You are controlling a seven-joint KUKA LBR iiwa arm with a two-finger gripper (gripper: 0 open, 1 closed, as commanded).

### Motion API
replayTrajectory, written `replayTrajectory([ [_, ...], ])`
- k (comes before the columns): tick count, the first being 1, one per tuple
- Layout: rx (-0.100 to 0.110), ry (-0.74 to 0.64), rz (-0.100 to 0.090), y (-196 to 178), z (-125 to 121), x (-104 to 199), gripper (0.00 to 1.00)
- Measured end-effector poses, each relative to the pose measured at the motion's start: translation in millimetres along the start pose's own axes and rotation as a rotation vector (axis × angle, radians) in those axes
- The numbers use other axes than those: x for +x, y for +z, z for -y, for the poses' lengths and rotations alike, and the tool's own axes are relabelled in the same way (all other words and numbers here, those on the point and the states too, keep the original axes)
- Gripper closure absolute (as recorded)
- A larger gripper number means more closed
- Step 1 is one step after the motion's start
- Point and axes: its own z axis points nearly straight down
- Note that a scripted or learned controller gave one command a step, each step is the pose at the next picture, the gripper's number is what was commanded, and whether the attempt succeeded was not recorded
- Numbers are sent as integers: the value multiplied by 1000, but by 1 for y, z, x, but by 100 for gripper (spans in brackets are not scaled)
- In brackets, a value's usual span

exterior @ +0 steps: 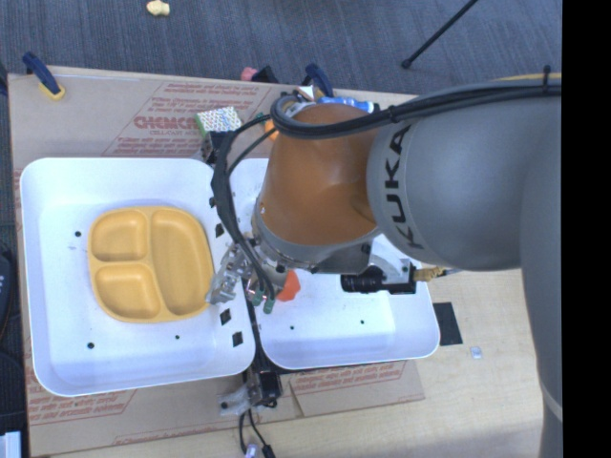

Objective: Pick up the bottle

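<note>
Bottle (342, 104): I think it's the blue-and-white thing poking out past the arm's orange band (320, 175) at the right bin's (382, 337) far edge, but it's mostly hidden. The gripper (243, 282) is low over the seam between the bins; I can't tell if it's apart or together. A small orange item (289, 285) is just beside it. A yellow divided plate (151, 260) lies in the left bin (48, 256).

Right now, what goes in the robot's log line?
arm: over right bin | gripper: at bins' divide | yellow plate: left bin | bottle: unseen
</note>
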Motion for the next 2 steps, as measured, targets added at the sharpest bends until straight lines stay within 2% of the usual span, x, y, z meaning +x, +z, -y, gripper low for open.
replayTrajectory([
  [1,0,-36,0,40,-21,10,100],
  [2,-3,101,5,-96,18,-10,100],
])
